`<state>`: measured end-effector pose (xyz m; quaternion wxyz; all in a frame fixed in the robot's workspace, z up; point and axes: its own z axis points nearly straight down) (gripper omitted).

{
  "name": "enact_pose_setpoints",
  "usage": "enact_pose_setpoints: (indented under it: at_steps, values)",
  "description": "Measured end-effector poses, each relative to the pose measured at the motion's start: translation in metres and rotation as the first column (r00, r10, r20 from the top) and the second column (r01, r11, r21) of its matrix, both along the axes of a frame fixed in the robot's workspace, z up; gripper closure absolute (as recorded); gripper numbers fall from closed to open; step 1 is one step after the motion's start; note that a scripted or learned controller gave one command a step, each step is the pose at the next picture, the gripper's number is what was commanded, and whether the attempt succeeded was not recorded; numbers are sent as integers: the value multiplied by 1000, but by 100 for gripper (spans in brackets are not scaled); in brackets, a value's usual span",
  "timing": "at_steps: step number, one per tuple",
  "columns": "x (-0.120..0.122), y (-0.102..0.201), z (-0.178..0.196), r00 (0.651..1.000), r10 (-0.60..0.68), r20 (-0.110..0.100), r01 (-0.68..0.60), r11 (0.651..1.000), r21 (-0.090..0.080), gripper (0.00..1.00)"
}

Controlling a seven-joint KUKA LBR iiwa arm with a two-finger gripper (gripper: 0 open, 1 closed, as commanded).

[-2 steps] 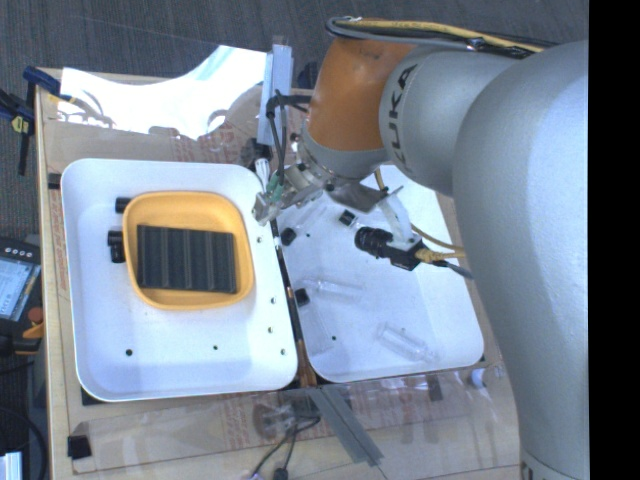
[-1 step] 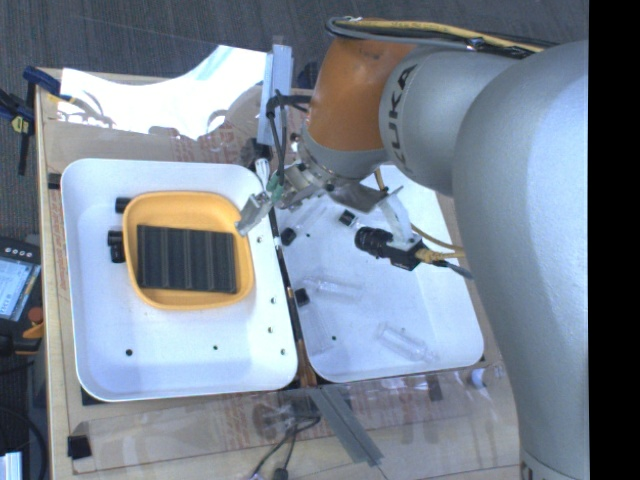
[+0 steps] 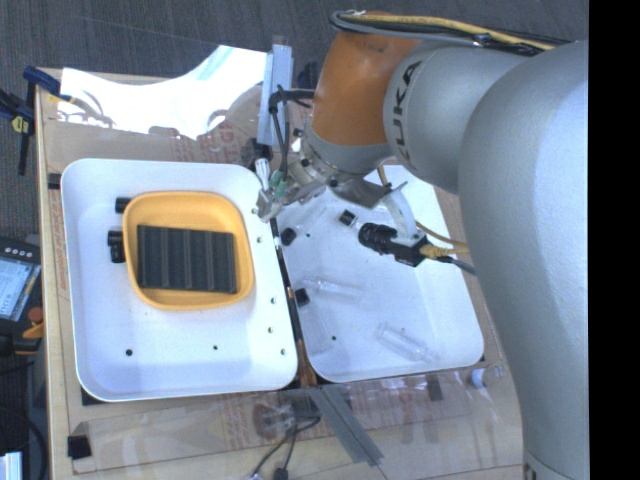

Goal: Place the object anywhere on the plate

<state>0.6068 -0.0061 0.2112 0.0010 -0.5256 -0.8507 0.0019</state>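
Mostly hidden: jaws (image 3: 268,200) state unclear | plate (image 3: 190,251) in left bin (image 3: 100,358)

A: Light ok? 
B: Bright, even, from above. White bins (image 3: 180,368) nearly blown out, esp. the left one; paper (image 3: 150,98) at the back glares too.
A: Shadows?
B: Soft one under the arm (image 3: 480,98) across the right bin (image 3: 440,358). Floor at top stays dark.
A: Sharpness?
B: Decent mid-frame, a bit grainy. Small clear bits in the right bin hard to make out.
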Motion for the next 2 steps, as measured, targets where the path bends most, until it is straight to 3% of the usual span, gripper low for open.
enact_pose_setpoints:
  at_steps: [1, 2]
  values:
    - [0, 0, 0, 1000, 0, 0, 0, 1000, 0, 0]
    - [6, 33, -5, 1000, -18, 4, 18, 1000, 1, 0]
